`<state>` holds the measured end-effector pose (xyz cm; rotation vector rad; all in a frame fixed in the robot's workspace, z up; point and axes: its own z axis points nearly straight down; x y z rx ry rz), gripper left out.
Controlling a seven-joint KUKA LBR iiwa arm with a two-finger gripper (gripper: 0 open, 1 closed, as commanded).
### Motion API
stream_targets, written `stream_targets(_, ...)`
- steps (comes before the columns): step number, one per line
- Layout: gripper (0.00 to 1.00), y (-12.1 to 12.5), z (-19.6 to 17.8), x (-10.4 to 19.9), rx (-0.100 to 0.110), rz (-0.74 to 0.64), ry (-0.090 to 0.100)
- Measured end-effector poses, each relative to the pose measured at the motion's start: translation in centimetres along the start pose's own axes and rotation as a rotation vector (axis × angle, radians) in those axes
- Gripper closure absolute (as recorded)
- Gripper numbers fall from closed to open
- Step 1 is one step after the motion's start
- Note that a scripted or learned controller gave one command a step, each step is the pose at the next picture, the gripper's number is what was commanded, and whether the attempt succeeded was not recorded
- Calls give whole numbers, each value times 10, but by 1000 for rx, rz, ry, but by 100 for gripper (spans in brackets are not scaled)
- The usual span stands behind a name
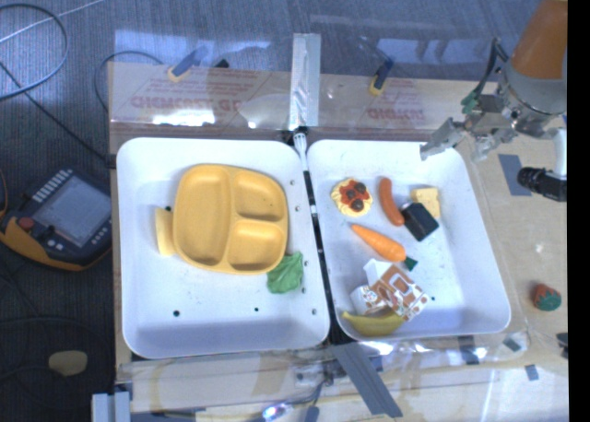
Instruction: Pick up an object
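Fingers (449,139) blurred — banana (372,322) half under carton (391,290)

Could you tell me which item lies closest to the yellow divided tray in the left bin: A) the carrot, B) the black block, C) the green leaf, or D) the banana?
C: the green leaf lies against the lower right corner of the yellow divided tray in the left bin; the other three are in the right bin.

camera: one, fixed above counter (516,227) | facing: down at a slant | range: moderate | covers: both bins (138,319)
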<state>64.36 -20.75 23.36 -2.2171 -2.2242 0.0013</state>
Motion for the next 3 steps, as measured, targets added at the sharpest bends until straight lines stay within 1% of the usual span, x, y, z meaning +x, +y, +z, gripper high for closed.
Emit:
stream_targets(1,0,-23,138,43,-3,-183,-1)
stream_targets(2,100,-24,130,44,-2,-183,1)
stream_targets(3,100,-21,6,134,-1,-82,-1)
